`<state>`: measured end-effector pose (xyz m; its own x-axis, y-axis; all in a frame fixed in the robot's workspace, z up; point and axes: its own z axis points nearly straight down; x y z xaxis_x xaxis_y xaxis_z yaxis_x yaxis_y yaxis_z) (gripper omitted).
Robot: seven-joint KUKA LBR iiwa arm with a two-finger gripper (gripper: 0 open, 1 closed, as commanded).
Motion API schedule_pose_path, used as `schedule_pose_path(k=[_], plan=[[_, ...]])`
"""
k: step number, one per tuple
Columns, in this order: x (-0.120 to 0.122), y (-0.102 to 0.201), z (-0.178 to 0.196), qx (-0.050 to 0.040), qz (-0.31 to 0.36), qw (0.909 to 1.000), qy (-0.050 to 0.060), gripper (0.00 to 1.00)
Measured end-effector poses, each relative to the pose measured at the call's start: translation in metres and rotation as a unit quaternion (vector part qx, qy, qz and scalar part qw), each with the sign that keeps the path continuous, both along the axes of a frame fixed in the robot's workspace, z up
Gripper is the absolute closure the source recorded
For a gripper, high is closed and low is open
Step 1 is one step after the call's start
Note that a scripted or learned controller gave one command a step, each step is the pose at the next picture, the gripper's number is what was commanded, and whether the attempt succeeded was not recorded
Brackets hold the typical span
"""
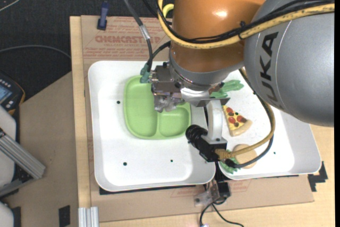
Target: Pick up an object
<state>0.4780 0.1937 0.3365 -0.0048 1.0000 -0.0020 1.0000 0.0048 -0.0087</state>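
1. Near the right bin's [297, 165] front edge lies a tan round piece [245, 150]; a pizza slice toy [236, 120] sits behind it, by the dividing rim.
2. The green divided tray [142, 114] fills the left bin's [106, 130] middle; its broad, flat shape could likely slip a pinch.
3. The gripper [166, 97] hangs over the tray's right rim, wrist pointing down; whether it is spread or pinching, I cannot tell.

A brown cardboard sheet [114, 34] with red lettering lies under the two white bins [106, 130] — a small blue clip [103, 16] sits at its far-left corner. Black cable [21, 50] loops across the dark floor at left, near a grey metal rail [21, 159] at the lower left.
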Motion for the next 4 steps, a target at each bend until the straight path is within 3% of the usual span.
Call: schedule_pose_path(k=[1, 2, 3, 4], plan=[[0.106, -0.052, -0.098, -0.0008, -0.006, 1.0000, -0.004, 1.00], [0.040, -0.079, -0.056, 0.0011, -0.004, 1.0000, -0.002, 1.00], [0.007, 0.015, 0.005, 0.0034, 0.003, 1.0000, -0.008, 1.00], [0.038, -0.031, 0.078, 0.0019, -0.005, 0.9999, -0.010, 1.00]])
